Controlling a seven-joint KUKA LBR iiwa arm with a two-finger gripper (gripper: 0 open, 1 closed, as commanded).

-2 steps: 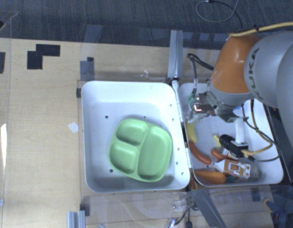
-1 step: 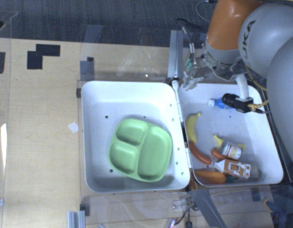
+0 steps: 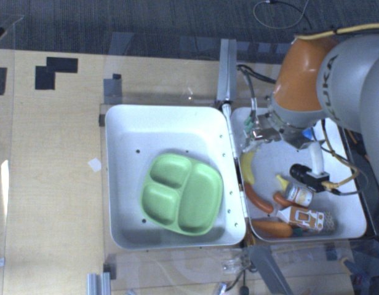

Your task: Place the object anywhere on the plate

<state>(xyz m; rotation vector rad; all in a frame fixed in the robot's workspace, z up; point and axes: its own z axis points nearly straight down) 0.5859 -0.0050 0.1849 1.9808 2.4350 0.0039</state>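
Over right bin (image 3: 355, 223), gripper (image 3: 258, 131) hangs above banana (image 3: 247, 168); jaws' state cannot tell. Green plate (image 3: 182, 193) sits in left bin (image 3: 125, 165), bare. Step: picking. Next: descend, grasp one item, carry left to plate.

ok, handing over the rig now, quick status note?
Hand: low over the back left of the right bin; can't tell if it grips anything.
Plate: green, three sections, in the left bin, nothing on it.
Right bin holds a banana, hot dog, bottles and a carton.
Done: nothing placed.
Left: grasp one item, carry it over, set it on the plate.
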